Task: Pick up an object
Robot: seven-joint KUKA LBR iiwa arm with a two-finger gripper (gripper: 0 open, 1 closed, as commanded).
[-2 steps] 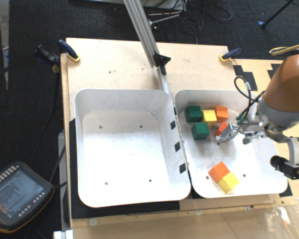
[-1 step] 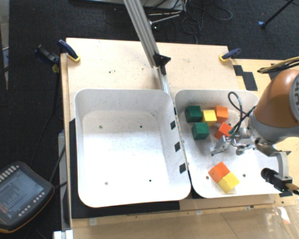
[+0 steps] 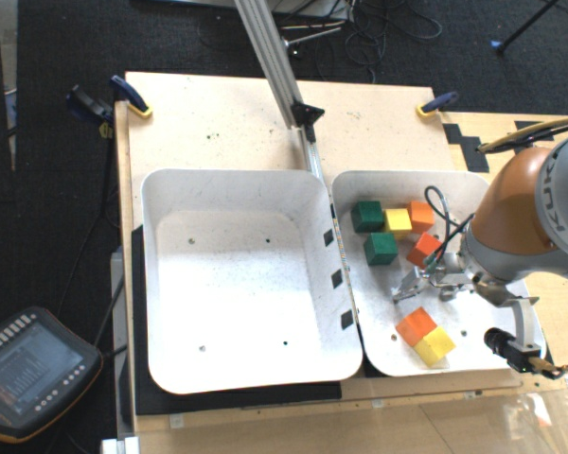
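Note:
The right bin (image 3: pixel 473 189) holds several blocks. Two green blocks (image 3: pixel 366 217) (image 3: pixel 381 248), a yellow block (image 3: pixel 399 220) and an orange block (image 3: pixel 421 216) cluster at its back left. A red-orange block (image 3: pixel 423 250) lies just in front of them. An orange block (image 3: pixel 417 326) and a yellow block (image 3: pixel 434 345) touch each other near the front. My gripper (image 3: pixel 424 288) hangs low over the bin floor between the red-orange block and the front orange block. It is open, with nothing between its fingers.
The left bin (image 3: pixel 151 197) lies beside the right one, with a shared rim (image 3: pixel 333 253) between them. A slanted metal rail (image 3: pixel 265 45) reaches down to the bins' back edge. Clamps (image 3: pixel 133 97) (image 3: pixel 437 103) sit on the bench's back corners. A teach pendant (image 3: pixel 28 372) lies at lower left.

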